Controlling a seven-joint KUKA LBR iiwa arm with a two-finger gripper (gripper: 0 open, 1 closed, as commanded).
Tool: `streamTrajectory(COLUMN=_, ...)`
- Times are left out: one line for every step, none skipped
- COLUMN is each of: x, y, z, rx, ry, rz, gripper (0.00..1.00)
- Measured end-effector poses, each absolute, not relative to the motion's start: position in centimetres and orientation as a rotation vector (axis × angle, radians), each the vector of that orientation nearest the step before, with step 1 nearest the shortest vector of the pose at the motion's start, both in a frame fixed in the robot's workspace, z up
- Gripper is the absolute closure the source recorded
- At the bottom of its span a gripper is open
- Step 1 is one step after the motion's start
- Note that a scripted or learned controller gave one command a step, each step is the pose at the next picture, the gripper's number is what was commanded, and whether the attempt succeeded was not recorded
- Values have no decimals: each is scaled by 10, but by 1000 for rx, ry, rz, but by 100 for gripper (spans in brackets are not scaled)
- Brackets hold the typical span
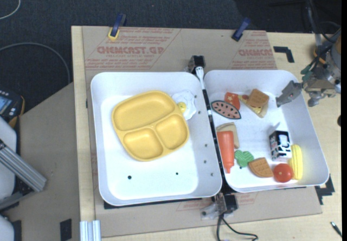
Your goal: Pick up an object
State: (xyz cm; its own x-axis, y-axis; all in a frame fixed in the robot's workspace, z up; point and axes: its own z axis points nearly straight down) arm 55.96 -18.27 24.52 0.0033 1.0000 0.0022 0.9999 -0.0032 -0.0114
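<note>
The right bin (255, 128) holds several toy foods: an orange carrot (226, 148), a red tomato (282, 172), a yellow banana (296, 161), a black-and-white carton (280, 145), a brown toast piece (258, 101), a seeded dark slice (225, 108), a red strawberry (232, 99), a green piece (244, 157) and a tan cookie (261, 167). My gripper (301, 96) hangs over the bin's far right rim. It is open with nothing between its fingers. It stands right of the toast and above the carton.
The left bin (103, 142) holds a yellow divided plate (150, 125) with a fried-egg toy (183, 103) at its upper right corner. Blue clamps (116, 25) grip the cardboard base at the back. A cable runs below the bins (222, 218).
</note>
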Motion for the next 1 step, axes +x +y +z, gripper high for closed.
streamTrajectory(x=562, y=-182, z=252, rx=-2222, ry=-2222, rz=0, gripper=0)
